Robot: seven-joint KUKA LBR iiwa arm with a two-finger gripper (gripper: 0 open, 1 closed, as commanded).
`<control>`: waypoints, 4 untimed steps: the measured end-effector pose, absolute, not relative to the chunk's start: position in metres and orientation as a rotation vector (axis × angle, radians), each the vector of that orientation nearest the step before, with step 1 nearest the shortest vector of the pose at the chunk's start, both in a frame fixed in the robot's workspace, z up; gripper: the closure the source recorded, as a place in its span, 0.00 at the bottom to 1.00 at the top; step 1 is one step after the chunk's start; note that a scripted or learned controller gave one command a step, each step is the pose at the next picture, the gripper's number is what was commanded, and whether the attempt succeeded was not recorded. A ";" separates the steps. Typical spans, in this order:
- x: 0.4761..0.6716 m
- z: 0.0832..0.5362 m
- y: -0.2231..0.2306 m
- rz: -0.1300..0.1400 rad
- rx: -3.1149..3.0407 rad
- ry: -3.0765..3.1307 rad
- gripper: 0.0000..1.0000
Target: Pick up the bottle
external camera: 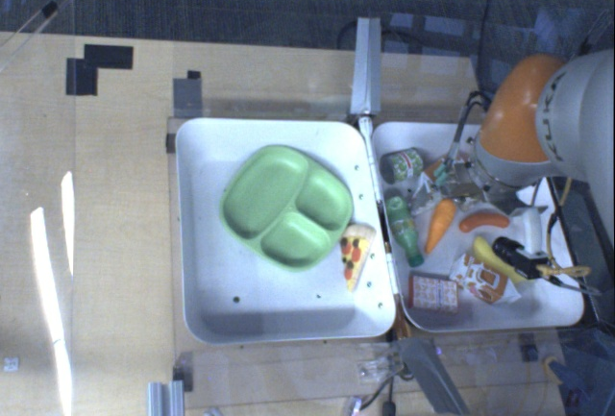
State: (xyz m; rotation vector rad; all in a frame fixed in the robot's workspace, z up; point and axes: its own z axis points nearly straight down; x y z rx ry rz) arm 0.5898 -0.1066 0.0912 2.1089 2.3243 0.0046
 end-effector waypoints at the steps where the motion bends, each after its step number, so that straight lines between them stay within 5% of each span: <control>1: 0.537 0.091 -0.101 0.008 2.381 2.044 0.00; 2: 0.532 0.089 -0.089 0.015 2.761 1.491 0.00; 3: 0.623 0.087 -0.108 0.009 2.710 1.579 0.00; 4: 0.626 0.100 -0.106 0.018 2.698 1.595 1.00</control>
